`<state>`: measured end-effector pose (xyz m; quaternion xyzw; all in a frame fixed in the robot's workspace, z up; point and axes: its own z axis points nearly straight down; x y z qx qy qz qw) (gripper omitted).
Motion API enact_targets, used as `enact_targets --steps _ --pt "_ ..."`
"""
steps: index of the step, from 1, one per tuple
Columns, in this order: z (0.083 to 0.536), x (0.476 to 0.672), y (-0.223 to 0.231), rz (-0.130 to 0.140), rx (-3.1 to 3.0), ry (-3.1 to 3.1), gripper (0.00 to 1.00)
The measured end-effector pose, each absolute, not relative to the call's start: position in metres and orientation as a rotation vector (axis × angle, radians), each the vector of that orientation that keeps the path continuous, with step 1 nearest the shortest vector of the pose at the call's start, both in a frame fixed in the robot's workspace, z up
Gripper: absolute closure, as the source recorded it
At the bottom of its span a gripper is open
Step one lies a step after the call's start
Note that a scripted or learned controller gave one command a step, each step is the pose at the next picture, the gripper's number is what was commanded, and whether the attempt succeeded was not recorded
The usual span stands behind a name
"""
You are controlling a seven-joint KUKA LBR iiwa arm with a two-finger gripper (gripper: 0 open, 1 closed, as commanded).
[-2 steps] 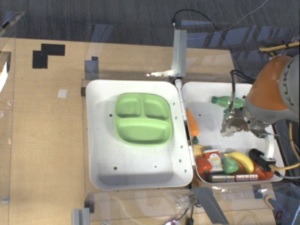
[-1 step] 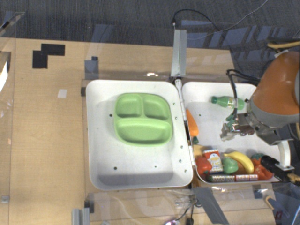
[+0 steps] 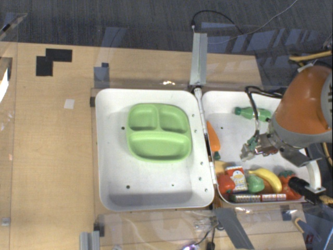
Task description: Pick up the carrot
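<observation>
The carrot (image 3: 213, 136) is a slim orange piece with a green end, lying along the left wall of the right bin (image 3: 226, 100). My gripper (image 3: 256, 149) hangs over the middle of that bin, to the right of the carrot and a little nearer the front, well apart from it. Nothing shows in its grasp. The grey arm with its orange band (image 3: 307, 105) reaches in from the right and hides part of the bin's right side.
A green divided plate (image 3: 157, 132) lies in the left bin (image 3: 112, 155). A green bottle (image 3: 251, 112) lies at the back of the right bin. A banana (image 3: 268, 177), a red pepper (image 3: 225, 183), a small carton (image 3: 238, 178) and other toy foods crowd its front.
</observation>
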<state>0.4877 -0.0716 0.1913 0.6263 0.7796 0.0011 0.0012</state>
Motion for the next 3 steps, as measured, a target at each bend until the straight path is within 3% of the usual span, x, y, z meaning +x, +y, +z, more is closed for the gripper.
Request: enact_targets --steps 1,3 --pt "0.184 0.533 -0.044 0.003 1.912 2.49 1.0" --pt "0.185 0.529 -0.03 0.004 1.419 2.798 1.0"
